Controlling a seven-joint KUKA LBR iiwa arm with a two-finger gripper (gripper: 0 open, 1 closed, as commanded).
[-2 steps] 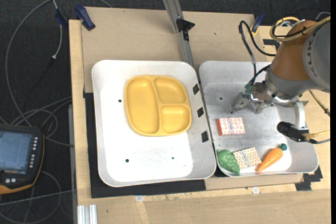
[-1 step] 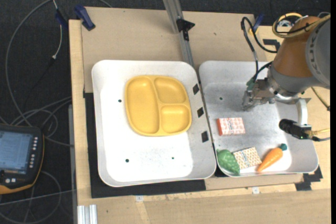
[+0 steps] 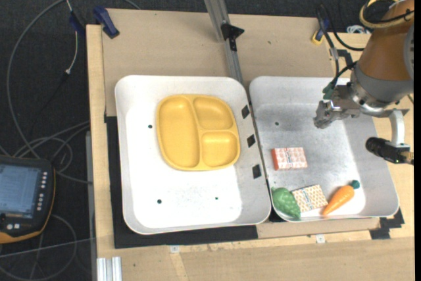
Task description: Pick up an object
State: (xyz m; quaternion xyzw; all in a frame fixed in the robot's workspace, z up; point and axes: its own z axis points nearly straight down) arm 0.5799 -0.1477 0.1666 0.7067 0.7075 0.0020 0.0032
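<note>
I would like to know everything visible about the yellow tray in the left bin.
The yellow tray looks like matte plastic, a rounded rectangle with raised rims. It has three compartments: one long one on its left side and two smaller ones on its right. All three look bare. It lies flat, right side up, slightly turned, in the upper middle of the left bin, resting on the bin floor. Nothing else touches it.
</note>
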